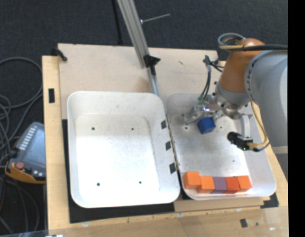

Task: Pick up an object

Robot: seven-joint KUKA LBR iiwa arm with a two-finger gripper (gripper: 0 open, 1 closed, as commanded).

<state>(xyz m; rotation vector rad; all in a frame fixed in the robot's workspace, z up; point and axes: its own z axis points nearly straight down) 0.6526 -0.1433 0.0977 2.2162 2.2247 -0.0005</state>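
shallow white plastic bins (120,147): two
orange square blocks (193,179): four
purple square block (219,183): one
blue cube (207,126): one

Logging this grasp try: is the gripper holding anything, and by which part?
Cannot be told: the blue block sits right at the gripper, but the hold itself is not clear.

I am operating in a robotics lab. A grey-and-orange arm (251,78) is reaching over two white bins (120,149) on a plywood bench (108,68). Loose cables (9,107) and a handheld control pendant (29,152) are lying on dark carpet (44,14) beside an aluminium rail (135,28).
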